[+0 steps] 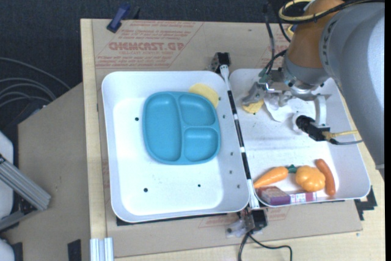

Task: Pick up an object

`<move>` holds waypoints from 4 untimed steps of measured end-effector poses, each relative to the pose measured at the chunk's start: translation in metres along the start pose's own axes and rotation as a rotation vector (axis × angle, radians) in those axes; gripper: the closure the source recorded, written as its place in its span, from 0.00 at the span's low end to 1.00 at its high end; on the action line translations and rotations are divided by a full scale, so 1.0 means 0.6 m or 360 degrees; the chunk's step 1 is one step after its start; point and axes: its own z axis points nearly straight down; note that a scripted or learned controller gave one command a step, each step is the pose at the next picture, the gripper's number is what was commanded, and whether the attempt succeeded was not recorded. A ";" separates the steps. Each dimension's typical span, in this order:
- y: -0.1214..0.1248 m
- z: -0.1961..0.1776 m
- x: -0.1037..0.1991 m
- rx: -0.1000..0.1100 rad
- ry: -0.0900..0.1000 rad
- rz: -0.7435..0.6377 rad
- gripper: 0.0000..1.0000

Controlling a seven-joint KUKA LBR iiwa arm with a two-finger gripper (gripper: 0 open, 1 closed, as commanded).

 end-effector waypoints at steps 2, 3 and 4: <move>0.044 0.002 0.000 0.0008 -0.0001 0.0000 0.00; 0.044 0.002 -0.002 0.0008 0.0002 -0.0002 0.00; 0.044 0.002 -0.001 0.0008 0.0000 0.0000 0.00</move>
